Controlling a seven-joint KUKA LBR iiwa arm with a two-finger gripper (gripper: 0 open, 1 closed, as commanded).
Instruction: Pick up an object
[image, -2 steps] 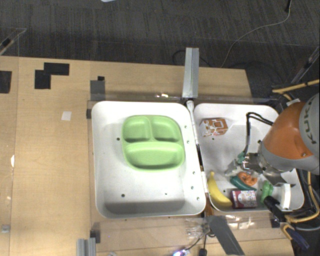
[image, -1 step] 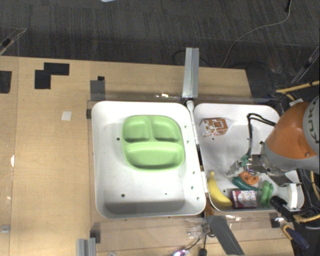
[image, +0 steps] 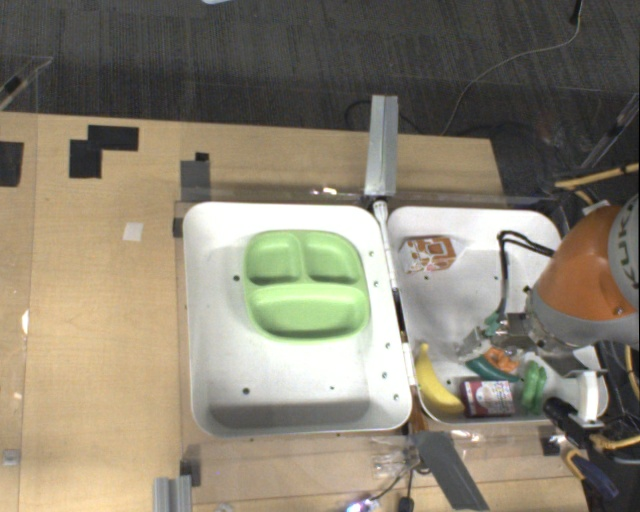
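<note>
- Dark ribbed carpet lies beyond the far edge of a pale wooden tabletop (image: 90, 300), which bears black square markings near its far left corner.
- Two shallow white bins stand side by side on the tabletop, divided by a metal rail; both are smooth plastic with rounded corners.
- Left bin (image: 215, 330): holds one light green divided plate (image: 305, 283), matte, with rounded edges, two small compartments on its far side and one wide compartment on its near side. It sits near the bin's centre, closer to the far edge.
- Right bin (image: 440, 310): its objects are clustered along the near edge.
- Yellow banana (image: 432, 382), curved and smooth, lies at the near left corner of the right bin.
- Dark red packet (image: 490, 397) with a printed label lies just beside the banana, against the near edge.
- Green rounded item (image: 534, 385) lies just right of the packet; its type cannot be determined.
- Small orange piece (image: 497, 357) sits beside the pincer; shape unclear.
- Flat white card with a brown-orange print (image: 430, 254) lies near the far left corner of the right bin, well apart from the cluster.
- Grey arm with an orange band (image: 585, 275) reaches in from the right.
- Pincer (image: 490, 340) is low over the cluster; its opening, and any hold on an object, cannot be determined.
</note>
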